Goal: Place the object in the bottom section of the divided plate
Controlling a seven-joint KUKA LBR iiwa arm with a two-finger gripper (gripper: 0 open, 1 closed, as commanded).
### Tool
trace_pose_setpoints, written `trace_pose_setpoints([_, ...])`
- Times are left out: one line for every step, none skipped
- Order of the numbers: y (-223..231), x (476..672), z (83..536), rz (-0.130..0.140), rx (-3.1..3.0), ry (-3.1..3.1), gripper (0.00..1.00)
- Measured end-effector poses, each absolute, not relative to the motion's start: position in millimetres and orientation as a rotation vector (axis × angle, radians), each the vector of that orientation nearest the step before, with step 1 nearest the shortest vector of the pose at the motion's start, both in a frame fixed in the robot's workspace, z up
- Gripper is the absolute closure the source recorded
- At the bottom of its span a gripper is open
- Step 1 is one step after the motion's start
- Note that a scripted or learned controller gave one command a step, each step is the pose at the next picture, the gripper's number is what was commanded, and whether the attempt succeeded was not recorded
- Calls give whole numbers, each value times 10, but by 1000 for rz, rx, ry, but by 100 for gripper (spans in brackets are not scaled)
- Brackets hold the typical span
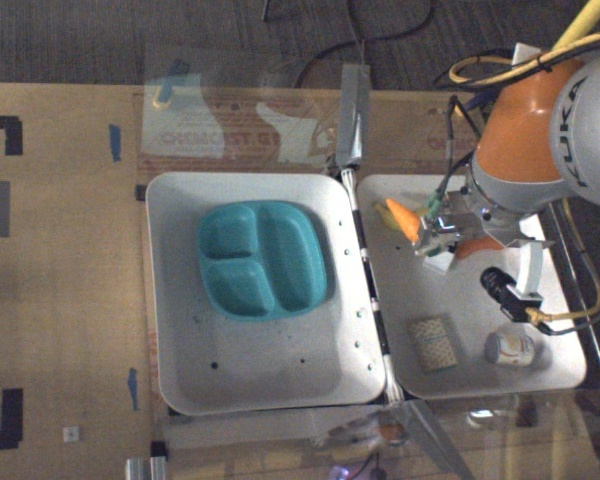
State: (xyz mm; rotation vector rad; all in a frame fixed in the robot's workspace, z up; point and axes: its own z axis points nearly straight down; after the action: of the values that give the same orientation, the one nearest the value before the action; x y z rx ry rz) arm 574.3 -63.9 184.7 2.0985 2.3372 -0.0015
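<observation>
While the arm [540, 118] leans in from my right over the right bin [560, 368], its orange band sits above the wrist and the gripper [432, 236] points toward the divider between the bins. I cannot tell how the end effector stands. An orange, carrot-shaped object [402, 218] lies just beside it, near the right bin's upper left corner. My teal divided plate [263, 259], smooth and rounded, rests in the left bin [180, 348]. A tan patterned square [434, 343] and a small pale cup [509, 348] lie nearer me.
</observation>
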Motion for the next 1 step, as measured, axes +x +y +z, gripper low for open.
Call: trace_pose_setpoints([264, 6051, 1995, 1, 2056, 2375, 100])
